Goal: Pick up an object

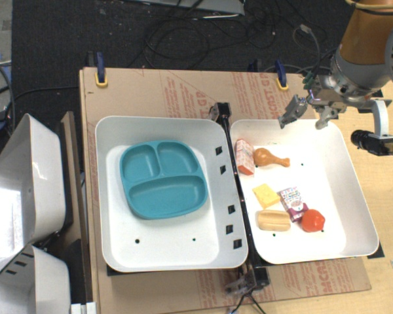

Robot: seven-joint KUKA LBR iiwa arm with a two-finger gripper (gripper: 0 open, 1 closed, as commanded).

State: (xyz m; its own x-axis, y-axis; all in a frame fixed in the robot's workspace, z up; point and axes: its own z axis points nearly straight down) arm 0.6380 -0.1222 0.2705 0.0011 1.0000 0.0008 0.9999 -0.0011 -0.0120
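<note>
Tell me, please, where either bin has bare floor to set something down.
Left bin: bare strip below the teal tray. Right bin: bare along the right wall and far corner under the pincer. Crowded from drumstick to tomato.

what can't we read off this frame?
- Arm: cut off by the camera view's top and right edges; base and upper links unseen.
- Small packet in the right bin: print too small to read.
- Red-and-white packet: label too small to read.
- Red item: too small to identify.
- Far bench rim behind the gripper: hidden by the wrist.
</note>
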